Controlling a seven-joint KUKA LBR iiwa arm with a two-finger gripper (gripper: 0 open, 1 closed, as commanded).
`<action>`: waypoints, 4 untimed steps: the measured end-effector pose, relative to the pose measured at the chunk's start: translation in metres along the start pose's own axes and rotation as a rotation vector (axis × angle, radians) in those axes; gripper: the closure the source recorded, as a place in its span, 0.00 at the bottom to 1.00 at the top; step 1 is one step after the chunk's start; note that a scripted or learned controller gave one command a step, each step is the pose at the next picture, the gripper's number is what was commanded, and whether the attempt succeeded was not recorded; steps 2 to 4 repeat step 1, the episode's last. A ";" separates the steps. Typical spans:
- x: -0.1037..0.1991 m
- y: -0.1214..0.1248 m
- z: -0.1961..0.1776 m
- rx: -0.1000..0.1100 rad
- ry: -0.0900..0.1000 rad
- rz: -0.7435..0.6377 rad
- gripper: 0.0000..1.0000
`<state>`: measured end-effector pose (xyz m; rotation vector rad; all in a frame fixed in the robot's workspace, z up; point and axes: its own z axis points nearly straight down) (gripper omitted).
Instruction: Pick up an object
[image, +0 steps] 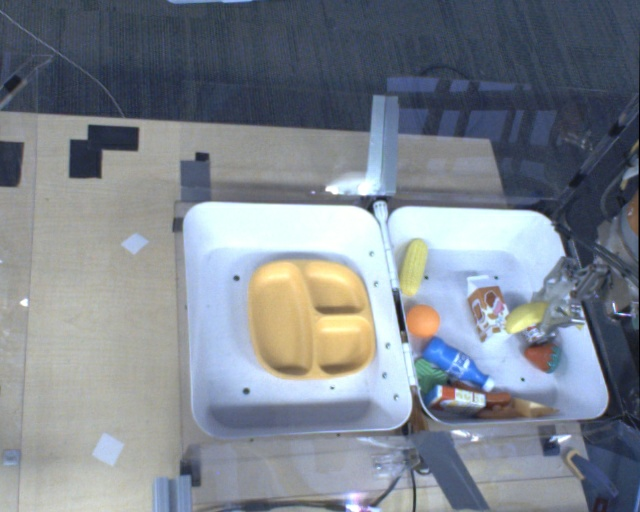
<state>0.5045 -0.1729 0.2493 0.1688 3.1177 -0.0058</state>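
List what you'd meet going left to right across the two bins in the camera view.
Yellow divided tray → corn cob → orange → blue bottle → small carton → yellow banana-like piece → gripper.

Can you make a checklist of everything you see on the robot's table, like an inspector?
Surface: wooden bench bearing two white bins, left bin and right bin.
Job's things: in the right bin, corn cob, orange, blue bottle, small carton, yellow toy, red toy.
Clutter: yellow divided tray in the left bin.
Grippers: pincer low over the yellow toy.
Cables: thin wire at the front edge.
Surroundings: dark floor.
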 end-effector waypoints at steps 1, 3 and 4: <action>-0.058 -0.015 -0.018 0.001 0.009 0.436 1.00; -0.058 -0.015 -0.018 0.001 0.009 0.436 1.00; -0.058 -0.015 -0.018 0.001 0.009 0.436 1.00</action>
